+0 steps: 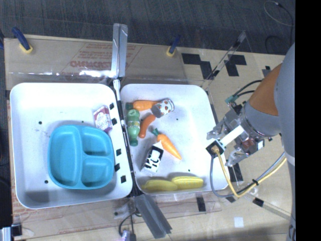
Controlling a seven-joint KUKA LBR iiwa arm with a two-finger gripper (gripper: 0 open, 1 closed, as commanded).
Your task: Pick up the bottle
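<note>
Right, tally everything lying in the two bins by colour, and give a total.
Orange: 3, all carrots
Green: 1, the bottle
Yellow: 1, the banana
Blue: 1, the divided plate
Black and white: 1, the carton
Purple-white: 1, the packet
Total: 8

Faint red mirrored print on the clear sheet [90, 56] behind the left bin [30, 97], too blurred to read. Black-and-white pattern, possibly a code, on a small card [154, 158] in the right bin [200, 114]; illegible.
</note>
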